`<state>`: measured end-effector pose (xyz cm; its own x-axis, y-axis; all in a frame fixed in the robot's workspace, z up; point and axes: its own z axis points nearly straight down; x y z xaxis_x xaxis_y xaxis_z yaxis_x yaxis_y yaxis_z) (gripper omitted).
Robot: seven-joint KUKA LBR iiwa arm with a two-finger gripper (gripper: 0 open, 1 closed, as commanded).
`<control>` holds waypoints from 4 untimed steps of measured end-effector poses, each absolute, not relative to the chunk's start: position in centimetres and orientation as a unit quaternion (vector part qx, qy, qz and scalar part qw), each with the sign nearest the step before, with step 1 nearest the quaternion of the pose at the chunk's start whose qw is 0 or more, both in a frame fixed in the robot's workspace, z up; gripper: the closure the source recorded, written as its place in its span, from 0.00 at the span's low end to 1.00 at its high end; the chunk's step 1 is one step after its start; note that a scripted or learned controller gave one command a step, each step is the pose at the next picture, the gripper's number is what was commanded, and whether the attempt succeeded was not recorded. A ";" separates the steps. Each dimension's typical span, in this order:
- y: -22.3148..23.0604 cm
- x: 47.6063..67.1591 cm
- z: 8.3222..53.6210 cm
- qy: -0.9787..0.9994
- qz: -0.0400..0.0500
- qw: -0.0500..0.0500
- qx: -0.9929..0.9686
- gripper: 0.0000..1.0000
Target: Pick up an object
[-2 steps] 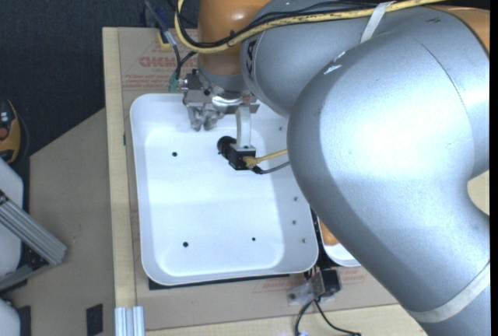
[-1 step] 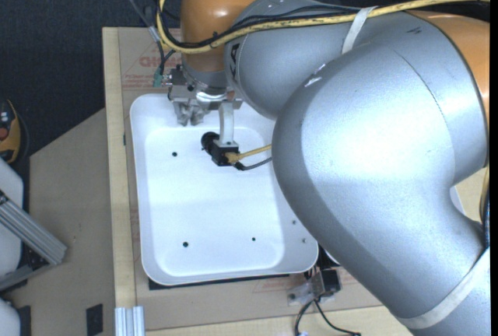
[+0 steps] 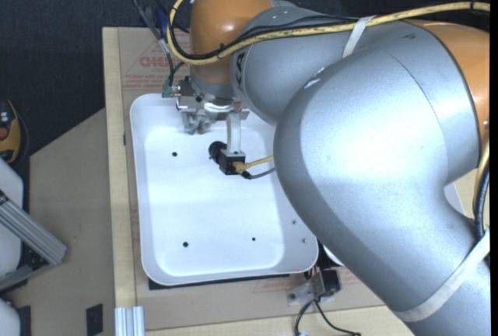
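The grey arm sweeps in from the right, its bulky near link covering most of the right side of the view. Its orange-capped wrist hangs over the far end of the left white bin, pointing down, with a yellow cable running along the arm. The gripper sits low, just above the bin floor near the far rim. Whether it is open or closed cannot be told. No object to pick up can be made out on the visible bin floor. The bin rests on the bench.
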<state>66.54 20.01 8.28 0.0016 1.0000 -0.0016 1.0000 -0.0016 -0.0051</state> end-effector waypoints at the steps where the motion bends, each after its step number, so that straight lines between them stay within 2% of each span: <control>1: 17.9 66.6 8.5 -0.706 0.001 0.000 -0.708 1.00; 2: 22.1 66.6 8.5 -0.708 -0.001 0.000 -0.706 1.00; 3: 22.5 62.5 8.5 -0.707 0.002 0.002 -0.707 1.00; 4: 21.9 66.7 8.5 -0.707 0.000 0.001 -0.707 1.00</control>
